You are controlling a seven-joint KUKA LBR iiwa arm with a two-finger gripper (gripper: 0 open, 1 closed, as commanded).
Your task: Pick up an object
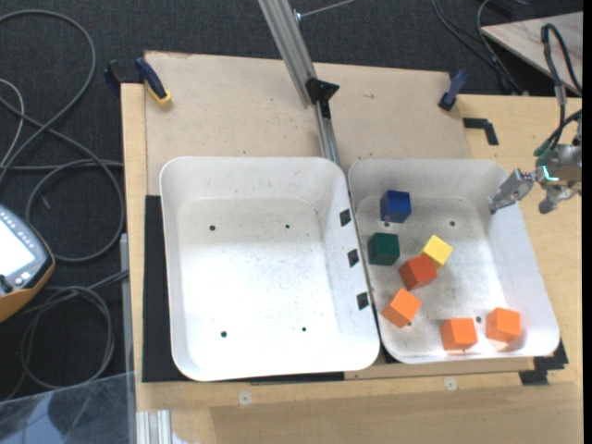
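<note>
Several small cubes lie in the right bin (527, 276): a blue cube (395, 204), a dark green cube (384, 248), a yellow cube (437, 249), a red cube (418, 271) touching the yellow one, and three orange cubes (400, 307) (458, 333) (503, 324) along the front. My gripper (528, 196) hangs over the right bin's far right rim, well to the right of the blue cube. Its fingers (508, 192) are spread open with nothing between them.
The left bin (185, 248) sits beside the right one. A slanted metal post (294, 49) rises behind the gap between the bins. Blue clamps (153, 80) (451, 91) hold the board's back corners. Cables lie on the floor to the left.
</note>
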